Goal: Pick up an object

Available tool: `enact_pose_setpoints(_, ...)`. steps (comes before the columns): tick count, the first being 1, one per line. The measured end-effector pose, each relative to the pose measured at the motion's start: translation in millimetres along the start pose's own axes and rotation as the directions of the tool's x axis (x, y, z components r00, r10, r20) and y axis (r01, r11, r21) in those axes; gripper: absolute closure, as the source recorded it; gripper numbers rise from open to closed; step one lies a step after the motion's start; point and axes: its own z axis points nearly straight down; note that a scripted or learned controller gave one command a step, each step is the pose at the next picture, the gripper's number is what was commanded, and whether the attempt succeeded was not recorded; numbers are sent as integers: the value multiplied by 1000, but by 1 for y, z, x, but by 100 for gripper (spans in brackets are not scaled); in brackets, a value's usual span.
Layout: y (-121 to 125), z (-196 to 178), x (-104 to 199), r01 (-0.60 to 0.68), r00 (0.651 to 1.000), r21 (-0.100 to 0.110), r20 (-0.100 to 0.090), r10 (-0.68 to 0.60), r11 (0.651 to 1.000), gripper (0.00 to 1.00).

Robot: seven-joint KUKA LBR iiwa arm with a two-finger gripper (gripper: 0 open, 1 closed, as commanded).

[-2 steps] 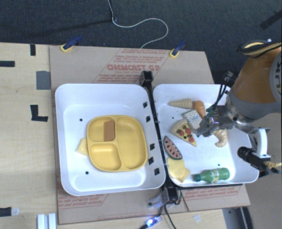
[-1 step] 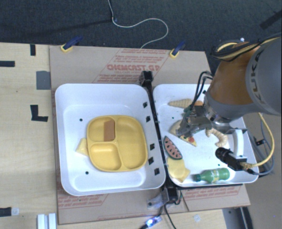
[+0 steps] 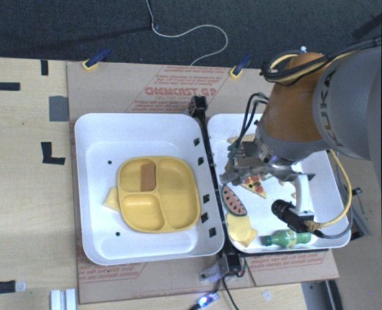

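Gripper (image 3: 241, 168) low over right bin (image 3: 330, 173) near divider edge, finger state unclear; pizza slice (image 3: 254, 186) just beside.

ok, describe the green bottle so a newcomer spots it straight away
Start at the right-hand white bin, the one the grey arm reaches over. Go to its near edge at the bottom right, past the pizza slice and watermelon slice. The green bottle lies on its side there, beside a pale yellow piece: the only all-green, bottle-shaped item.
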Motion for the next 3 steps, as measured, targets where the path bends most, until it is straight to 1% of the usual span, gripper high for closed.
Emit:
enact_pose_setpoints(1, -3, 12, 55, -4, 1000, 2, 2, 4, 1000, 100)
enact_pose_setpoints(2, -1, 12, 75, -3, 1000, 1, 1, 3, 1000, 100)
enact_pose_setpoints(3, -7, 11, 69, -5, 1000, 2, 2, 5, 1000, 100)
